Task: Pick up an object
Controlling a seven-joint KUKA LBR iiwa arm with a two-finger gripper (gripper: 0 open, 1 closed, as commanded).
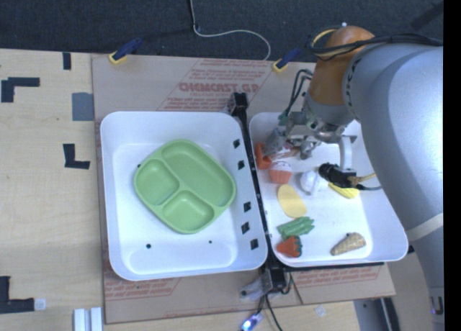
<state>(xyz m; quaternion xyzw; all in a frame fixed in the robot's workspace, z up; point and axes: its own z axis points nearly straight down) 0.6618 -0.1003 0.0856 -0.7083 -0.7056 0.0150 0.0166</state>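
Tool [288, 144] low among toys in right bin [374, 239], grip state unclear, green tray [184, 186] in left bin [122, 250]

Off to the claw's left, the left bin [115, 200] holds a green divided plate [184, 186], sitting tilted. Both bins rest on a cardboard sheet [209, 85] over the wooden tabletop [43, 200]. A white cable [216, 32] loops behind.

The grey arm [403, 128] runs off the frame's right edge and covers the upper right of the right bin [382, 247]. The gripper [292, 146] is blurred against a small orange-red item [263, 157]; its finger state and the item's identity are unclear.
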